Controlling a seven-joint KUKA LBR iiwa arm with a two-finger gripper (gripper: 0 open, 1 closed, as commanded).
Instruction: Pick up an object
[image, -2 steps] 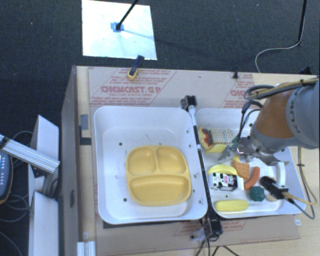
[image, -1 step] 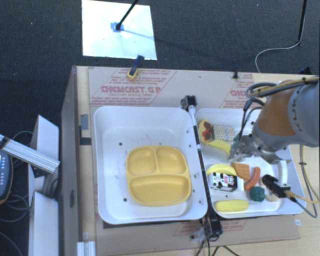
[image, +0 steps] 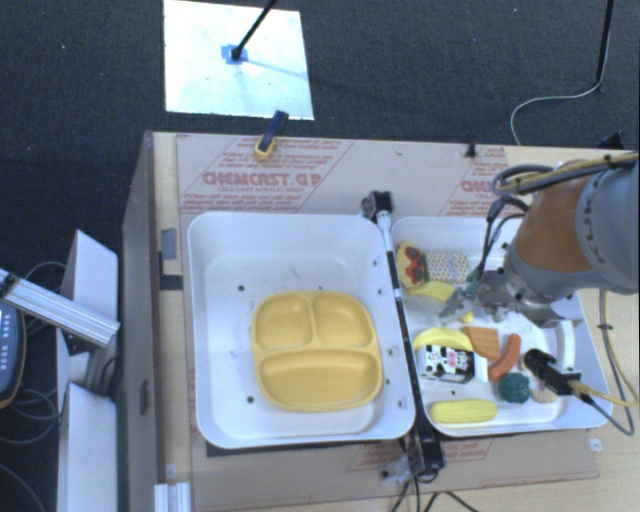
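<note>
So the arm is reaching in over the right bin (image: 578, 425), and the gripper (image: 468, 303) is low over the upper middle of the toy pile, just beside the yellow banana-looking piece (image: 432, 292) and right above the orange wedge (image: 481, 340). Honestly I can't tell from this angle whether it's open or closed, or whether there's anything in it at all; the wrist body blocks most of it and what's left is a grey smudge. The task is just "pick up an object", so any piece in that bin counts: there's the corn cob (image: 461, 410) along the near wall, a black-and-white cow-print thing (image: 446, 363) with another yellow piece (image: 444, 339) on top of it, a red sausage (image: 507, 356), a teal lump (image: 514, 389), and a red-and-yellow toy (image: 410, 265) up by the divider. The left bin (image: 216, 300) just holds the yellow divided plate (image: 315, 350), which I'd skip, too flat and wide. If I were tuning this step, I'd commit to one piece that sits on its own instead of dropping into the tangle. The banana piece looks like the closest candidate, but it's tight against the divider, so I'd grip across its narrow width rather than along it, so one side doesn't land on the bin wall. Come straight down, close slowly, then lift a bit and check that something's actually come up before moving off, because in clutter like this a neighbour can easily nudge the target out.
</note>
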